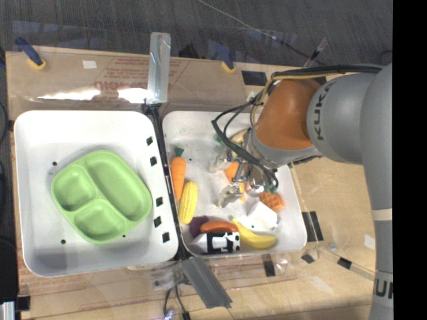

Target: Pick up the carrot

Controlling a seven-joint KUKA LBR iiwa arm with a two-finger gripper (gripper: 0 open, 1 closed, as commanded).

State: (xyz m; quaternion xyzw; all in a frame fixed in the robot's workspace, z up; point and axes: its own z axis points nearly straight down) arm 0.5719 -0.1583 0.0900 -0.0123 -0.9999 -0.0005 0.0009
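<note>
The carrot (177, 173) is orange with a green top and lies lengthwise along the left wall of the right bin (200, 124), beside an ear of corn (188, 203). My gripper (228, 177) hangs low over the middle of this bin, to the right of the carrot and apart from it. Its two metal fingers (231, 194) stand spread, so it is open. A small orange item (233, 171) lies right at the gripper, partly hidden by it. The grey arm with its orange band (283, 115) covers the bin's right side.
The right bin also holds a banana (257, 239), a purple eggplant (196, 227), a black-and-white item (221, 243), a white piece (261, 215) and an orange block (273, 201). A green divided plate (100, 195) sits in the left bin (33, 179).
</note>
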